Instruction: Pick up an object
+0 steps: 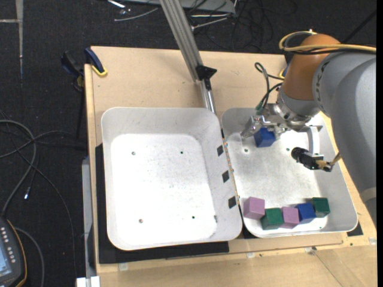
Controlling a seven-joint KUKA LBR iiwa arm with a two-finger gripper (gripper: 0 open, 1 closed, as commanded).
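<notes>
The gripper (263,130) hangs over the far part of the right bin (335,187), and a blue block (264,137) sits between its fingers; the fingers look closed on that block, and the block looks lifted a little off the white floor, though that is hard to be sure of from above. The block could slip and fall back down; I think the hold looks small, maybe just on the top edge, so a quick move could shake it loose. It could also bump the wall between the bins. Along the near edge of the right bin sit five more blocks close together: a purple block (254,207), a green block (272,218), another purple one (291,216), another blue one (306,211), and another green one (321,206). The left bin (116,121) has only tiny dark specks.
</notes>
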